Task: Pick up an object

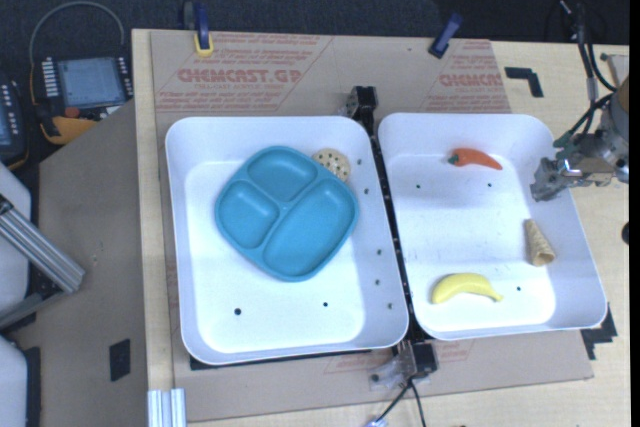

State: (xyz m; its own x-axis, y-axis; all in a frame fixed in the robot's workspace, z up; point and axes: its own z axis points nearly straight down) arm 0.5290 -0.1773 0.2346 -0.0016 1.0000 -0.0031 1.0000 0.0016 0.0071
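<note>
The right bin (440, 225) holds an orange carrot (474, 158) near its back wall, a yellow banana (465, 289) near its front, and a tan cone-shaped piece (540, 242) along its right wall. In the left bin (195, 245) lies a blue divided plate (287, 212) with a round cookie (332, 162) tucked against its back right edge. My gripper (556, 177) hangs at the right bin's right rim, above and beyond the cone, with nothing visibly held.
A black clamp (362, 102) sits at the back between the bins, and another (410, 365) at the front. Blue and yellow clips (200, 27) pin the cardboard at the back. A pendant with a screen (88, 81) rests off the bench at far left.
</note>
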